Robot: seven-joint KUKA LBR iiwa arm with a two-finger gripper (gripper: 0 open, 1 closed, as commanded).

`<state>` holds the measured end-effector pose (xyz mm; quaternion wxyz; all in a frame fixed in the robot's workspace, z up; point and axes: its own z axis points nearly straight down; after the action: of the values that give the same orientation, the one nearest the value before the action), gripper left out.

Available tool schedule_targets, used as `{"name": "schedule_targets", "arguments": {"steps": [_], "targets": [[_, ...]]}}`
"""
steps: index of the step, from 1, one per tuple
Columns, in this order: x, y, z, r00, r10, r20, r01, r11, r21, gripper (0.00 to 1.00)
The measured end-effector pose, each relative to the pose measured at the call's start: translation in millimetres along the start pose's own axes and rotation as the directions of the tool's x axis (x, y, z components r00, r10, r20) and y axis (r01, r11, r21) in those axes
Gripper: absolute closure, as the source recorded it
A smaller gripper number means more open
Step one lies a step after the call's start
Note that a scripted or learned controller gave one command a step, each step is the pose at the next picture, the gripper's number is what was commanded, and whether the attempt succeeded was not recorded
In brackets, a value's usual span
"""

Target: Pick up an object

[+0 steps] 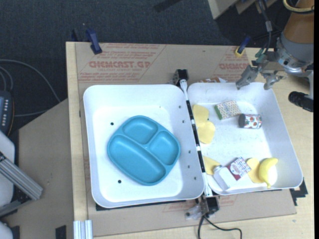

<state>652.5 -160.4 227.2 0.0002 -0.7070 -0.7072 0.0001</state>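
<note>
Camera view gives you the gripper (259, 79) with fingers spread apart over the right bin (285, 133)'s far rim, holding nothing; the arm is cut off at the frame's edge.

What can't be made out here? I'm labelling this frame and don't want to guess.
- Camera view: arm's upper part, cut off by the top right edge.
- Small dark box: label too small to read.
- Patterned packet: print too small to read.
- Yellow pieces by the bin divider: too featureless to identify.

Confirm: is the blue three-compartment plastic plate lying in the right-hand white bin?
No, the blue three-compartment plastic plate lies in the left white bin, apart from the small items in the right bin.
</note>
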Motion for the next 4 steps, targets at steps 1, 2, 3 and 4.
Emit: {"name": "schedule_targets", "arguments": {"steps": [1, 2, 3, 4], "targets": [[-28.5, -29.6, 142.9, 1.000, 0.001, 0.000, -0.001, 1.000, 0.001, 0.00], [-25.2, -69.2, 142.7, 1.000, 0.000, -0.001, 0.000, 1.000, 0.001, 0.00], [-25.3, -67.7, 131.4, 1.000, 0.001, 0.000, -0.001, 1.000, -0.004, 1.00], [42.1, -46.1, 140.4, 1.000, -0.002, 0.000, 0.002, 1.000, -0.007, 1.00]]}}
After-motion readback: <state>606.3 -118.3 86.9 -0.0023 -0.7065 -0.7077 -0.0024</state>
